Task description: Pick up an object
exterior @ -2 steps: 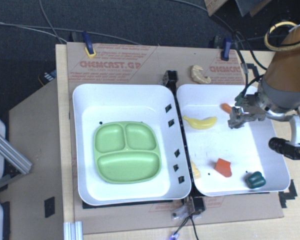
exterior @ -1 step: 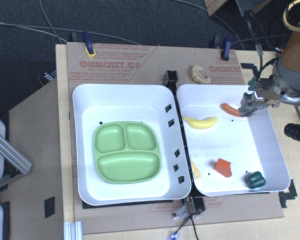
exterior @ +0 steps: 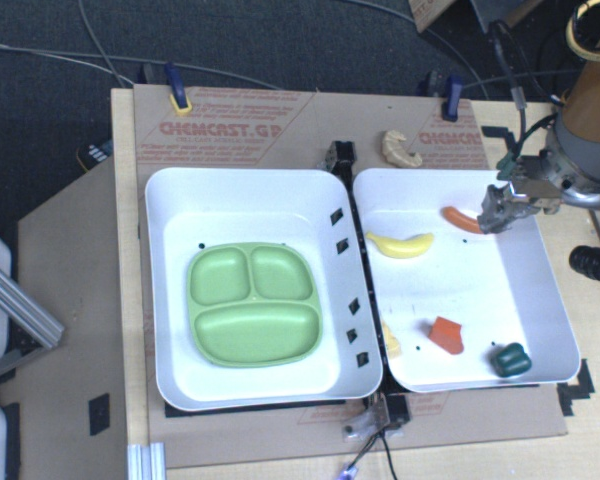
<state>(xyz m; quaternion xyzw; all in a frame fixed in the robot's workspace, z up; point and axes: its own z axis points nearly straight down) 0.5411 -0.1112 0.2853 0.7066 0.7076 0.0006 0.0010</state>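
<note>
1. Nearest the front edge, right bin (exterior: pixel 540 268): dark green object (exterior: pixel 510 359) in the front right corner, red-orange block (exterior: pixel 446 335) just to its left, small yellow piece (exterior: pixel 390 343) against the left wall.
2. Left bin (exterior: pixel 165 298): green divided tray (exterior: pixel 255 304) lying flat, centred, three compartments.
3. Mid right bin: yellow banana (exterior: pixel 401 245) near the left wall, lying flat.
4. Further back, right bin: orange carrot-like piece (exterior: pixel 462 219), one end under the gripper (exterior: pixel 499 211).
5. Gripper down at the carrot piece's right end, touching or just above; can't tell open or closed, can't confirm a grasp.
6. Beyond the bins, on cardboard: tan object (exterior: pixel 401 149) behind the right bin.
</note>
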